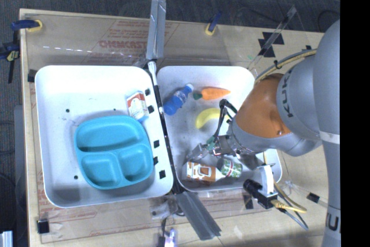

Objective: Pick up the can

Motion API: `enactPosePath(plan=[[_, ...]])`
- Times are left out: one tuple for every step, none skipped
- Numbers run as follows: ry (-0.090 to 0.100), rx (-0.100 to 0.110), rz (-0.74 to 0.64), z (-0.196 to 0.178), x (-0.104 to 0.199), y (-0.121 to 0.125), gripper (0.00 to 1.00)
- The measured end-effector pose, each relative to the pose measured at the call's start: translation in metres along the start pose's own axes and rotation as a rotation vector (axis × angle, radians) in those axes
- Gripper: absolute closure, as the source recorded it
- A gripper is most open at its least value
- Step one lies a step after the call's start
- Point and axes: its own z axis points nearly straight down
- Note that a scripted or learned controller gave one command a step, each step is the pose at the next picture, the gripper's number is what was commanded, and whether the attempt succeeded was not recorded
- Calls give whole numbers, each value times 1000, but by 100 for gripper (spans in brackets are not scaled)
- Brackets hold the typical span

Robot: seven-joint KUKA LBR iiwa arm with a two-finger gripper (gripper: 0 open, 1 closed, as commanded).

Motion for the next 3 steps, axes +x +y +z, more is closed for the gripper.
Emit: enactPosePath(plan=[[0, 0, -14, -89, -42, -3, 0], [-1, -3, -301, 0, -41, -2, 0], [-1, -3, -301, -1, -41, -2, 0]])
